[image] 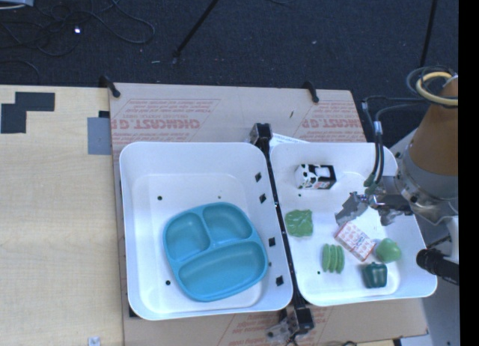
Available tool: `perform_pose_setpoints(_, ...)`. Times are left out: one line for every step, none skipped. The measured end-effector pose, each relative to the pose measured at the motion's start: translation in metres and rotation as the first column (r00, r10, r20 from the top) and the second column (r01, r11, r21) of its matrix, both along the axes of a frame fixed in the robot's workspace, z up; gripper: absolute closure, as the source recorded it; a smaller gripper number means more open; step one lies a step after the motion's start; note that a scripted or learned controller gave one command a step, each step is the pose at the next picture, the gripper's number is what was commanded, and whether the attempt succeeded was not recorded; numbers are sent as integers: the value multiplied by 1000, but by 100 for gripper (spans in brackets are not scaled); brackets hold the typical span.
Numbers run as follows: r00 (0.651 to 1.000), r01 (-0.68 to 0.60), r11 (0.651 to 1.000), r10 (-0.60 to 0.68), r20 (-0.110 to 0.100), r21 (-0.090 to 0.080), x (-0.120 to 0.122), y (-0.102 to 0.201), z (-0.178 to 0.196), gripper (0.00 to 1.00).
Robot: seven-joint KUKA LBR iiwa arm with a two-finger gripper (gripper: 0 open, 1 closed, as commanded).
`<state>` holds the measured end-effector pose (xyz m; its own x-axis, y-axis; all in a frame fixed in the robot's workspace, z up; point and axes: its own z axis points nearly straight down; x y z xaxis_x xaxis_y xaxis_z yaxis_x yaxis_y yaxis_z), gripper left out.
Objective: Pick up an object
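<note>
Camera view puts the two-finger gripper (365, 207), jaws spread and holding nothing, low over the right white bin (404, 292) near its right edge, just above the flat red-and-white packet (355, 240), seemingly lined up to descend on it.

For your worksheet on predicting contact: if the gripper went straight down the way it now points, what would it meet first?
Probably the red-and-white packet, which lies just below the gripper in the right bin. Depth is hard to judge from this slanted view, so it could land on bare bin floor beside it.
</note>
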<state>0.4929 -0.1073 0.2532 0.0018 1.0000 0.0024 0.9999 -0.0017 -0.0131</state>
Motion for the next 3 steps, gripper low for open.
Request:
perform_pose_setpoints(1000, -2, 1000, 2, 9, -1, 2, 0, 5, 0)
perform_pose_setpoints(1000, -2, 1000, 2, 4, 0, 2, -1, -39, 0)
perform_pose_setpoints(1000, -1, 1000, 1, 3, 0, 3, 2, -103, 0)
